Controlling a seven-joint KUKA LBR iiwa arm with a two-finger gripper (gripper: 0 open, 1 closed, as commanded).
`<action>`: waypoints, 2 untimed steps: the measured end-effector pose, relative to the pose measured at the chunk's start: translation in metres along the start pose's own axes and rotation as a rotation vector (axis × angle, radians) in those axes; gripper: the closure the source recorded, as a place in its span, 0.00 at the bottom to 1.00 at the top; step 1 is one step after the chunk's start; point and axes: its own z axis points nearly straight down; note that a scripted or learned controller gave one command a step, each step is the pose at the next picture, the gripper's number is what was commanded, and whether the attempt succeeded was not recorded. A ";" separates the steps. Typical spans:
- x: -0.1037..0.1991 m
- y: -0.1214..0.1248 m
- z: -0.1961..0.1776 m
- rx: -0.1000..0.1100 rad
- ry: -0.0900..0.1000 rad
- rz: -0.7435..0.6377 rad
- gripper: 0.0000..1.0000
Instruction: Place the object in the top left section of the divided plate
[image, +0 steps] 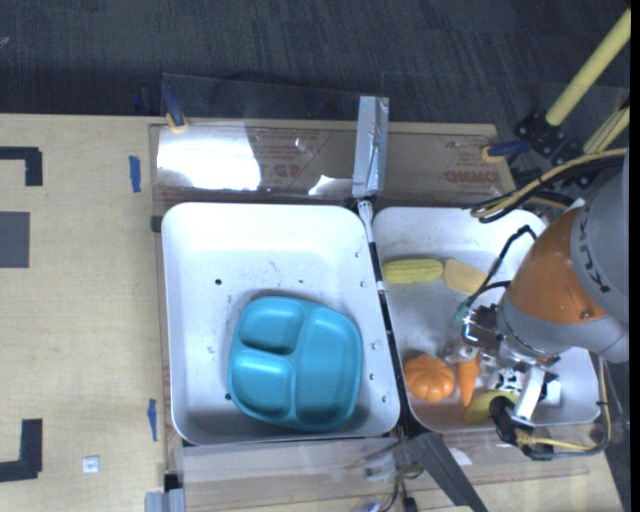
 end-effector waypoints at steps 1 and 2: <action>-0.012 0.005 0.000 0.002 0.000 0.321 1.00; -0.013 0.006 0.001 0.002 -0.002 0.725 1.00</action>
